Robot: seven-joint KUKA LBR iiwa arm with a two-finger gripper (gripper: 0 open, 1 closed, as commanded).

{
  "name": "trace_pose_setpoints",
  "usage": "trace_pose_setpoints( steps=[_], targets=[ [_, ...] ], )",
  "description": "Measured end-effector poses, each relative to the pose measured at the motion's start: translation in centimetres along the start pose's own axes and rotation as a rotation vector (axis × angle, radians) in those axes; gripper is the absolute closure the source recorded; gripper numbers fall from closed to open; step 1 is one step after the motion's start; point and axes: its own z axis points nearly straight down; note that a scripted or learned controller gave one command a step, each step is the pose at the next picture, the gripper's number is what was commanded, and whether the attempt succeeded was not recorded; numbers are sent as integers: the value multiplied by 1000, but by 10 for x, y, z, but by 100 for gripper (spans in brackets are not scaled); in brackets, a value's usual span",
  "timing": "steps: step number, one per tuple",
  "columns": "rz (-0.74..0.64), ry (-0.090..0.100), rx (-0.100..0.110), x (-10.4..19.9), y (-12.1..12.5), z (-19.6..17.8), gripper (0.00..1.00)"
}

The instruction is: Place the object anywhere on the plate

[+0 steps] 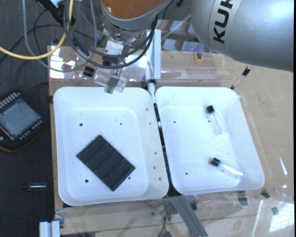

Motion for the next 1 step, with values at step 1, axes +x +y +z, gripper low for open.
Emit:
trace_pose_setpoints(
  steps=[1],
  targets=[
    [4, -9, 4, 0, -1, -7, 100]
  ],
)
